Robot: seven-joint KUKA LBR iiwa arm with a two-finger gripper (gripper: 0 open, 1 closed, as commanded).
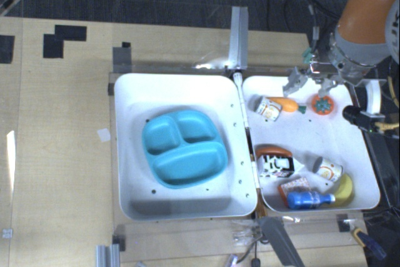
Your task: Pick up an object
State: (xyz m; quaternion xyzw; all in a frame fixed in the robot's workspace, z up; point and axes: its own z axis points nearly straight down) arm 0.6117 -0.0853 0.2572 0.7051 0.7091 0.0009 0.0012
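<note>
A pale wooden surface (56, 134) bears two white bins; the left bin (125, 197) cradles a blue divided plate (184, 147). Over the cluttered right bin (369, 184), the jaws (310, 77) hang above a carrot (284, 104), likely lining up a grasp. I cannot tell how wide they stand.

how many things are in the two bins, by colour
blue: 2, divided plate, bottle
orange: 1, carrot
yellow: 1, banana
teal and orange: 1, small round toy
white cans: 2
brown and white: 1
total: 8
</note>
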